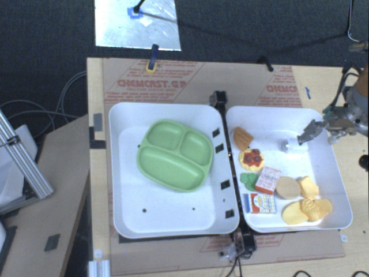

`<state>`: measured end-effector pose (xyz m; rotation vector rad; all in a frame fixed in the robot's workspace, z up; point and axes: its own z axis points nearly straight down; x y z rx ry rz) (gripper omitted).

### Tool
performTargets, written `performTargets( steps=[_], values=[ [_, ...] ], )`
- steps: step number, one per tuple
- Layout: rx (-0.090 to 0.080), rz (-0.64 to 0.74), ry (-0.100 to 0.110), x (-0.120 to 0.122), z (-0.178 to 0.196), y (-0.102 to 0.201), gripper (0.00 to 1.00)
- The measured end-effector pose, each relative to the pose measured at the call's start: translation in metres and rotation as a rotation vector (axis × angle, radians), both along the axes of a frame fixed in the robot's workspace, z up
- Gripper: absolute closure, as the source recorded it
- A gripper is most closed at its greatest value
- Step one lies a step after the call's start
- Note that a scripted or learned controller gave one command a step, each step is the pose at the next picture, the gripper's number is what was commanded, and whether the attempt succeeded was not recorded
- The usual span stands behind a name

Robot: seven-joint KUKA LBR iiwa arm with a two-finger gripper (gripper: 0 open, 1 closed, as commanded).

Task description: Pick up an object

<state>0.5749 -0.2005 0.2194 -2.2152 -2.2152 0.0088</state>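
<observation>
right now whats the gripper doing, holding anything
Gripper: above the right bin, near its upper right; nothing seen held, open or shut cannot be told.

toy food pieces (271, 186) clustered in right bin (328, 154).

The end effector (308, 133) is a dull grey metal piece, slim and angular, with darker shading along its underside. Behind it sits a bulkier grey wrist block with pale, boxy faces and dark seams. Just past that block, by the white bin's (288, 115) far corner, shows a patch of orange.
</observation>
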Motion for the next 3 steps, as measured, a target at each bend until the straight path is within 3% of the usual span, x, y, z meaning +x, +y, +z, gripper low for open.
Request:
performTargets(
  steps=[1, 3],
  values=[
    [-0.003, 0.003, -0.012, 0.003, 0.007, 0.001, 0.00],
    [-0.002, 0.002, -0.009, 0.001, -0.098, 0.007, 0.00]
  ],
)
